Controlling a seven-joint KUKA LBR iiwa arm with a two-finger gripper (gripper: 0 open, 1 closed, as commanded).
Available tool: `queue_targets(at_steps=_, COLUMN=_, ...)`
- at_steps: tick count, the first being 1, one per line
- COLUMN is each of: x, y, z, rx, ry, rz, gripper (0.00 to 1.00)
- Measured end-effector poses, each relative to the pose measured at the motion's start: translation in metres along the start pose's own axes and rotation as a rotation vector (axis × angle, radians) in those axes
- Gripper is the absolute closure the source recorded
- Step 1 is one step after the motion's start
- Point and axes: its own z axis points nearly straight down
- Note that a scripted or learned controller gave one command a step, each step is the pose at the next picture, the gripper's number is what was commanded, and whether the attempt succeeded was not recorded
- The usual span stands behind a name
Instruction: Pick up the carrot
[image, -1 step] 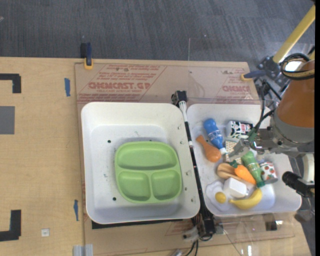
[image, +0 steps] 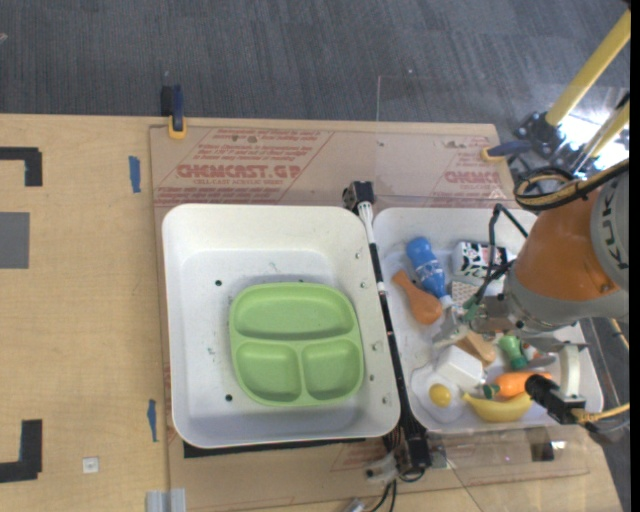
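Carrot (image: 512, 384) lies at the near right of the right bin (image: 590, 395), touching the banana (image: 497, 405) just nearer and crowded by a green piece (image: 511, 350) on its far side. Gripper (image: 470, 322) hangs left of it, over the clutter; I cannot tell how its fingers stand. I'd move right and near, then descend straight across the carrot's width, clear of the banana.

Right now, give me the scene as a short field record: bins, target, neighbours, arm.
left bin: holds a green divided tray
right bin: holds the toy clutter
carrot: near the right bin's front right corner, orange with a green top
banana: just in front of the carrot, touching it
blue bottle: toward the back of the right bin
arm: over the right bin, above the carrot area
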Motion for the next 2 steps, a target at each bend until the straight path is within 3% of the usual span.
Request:
queue_targets(at_steps=1, x=0.017, y=0.050, z=0.010, rx=-0.005, ry=-0.004, rz=0.028, gripper=0.00)
queue_targets(at_steps=2, x=0.018, y=0.034, z=0.010, rx=-0.006, ry=-0.005, rz=-0.242, gripper=0.00)
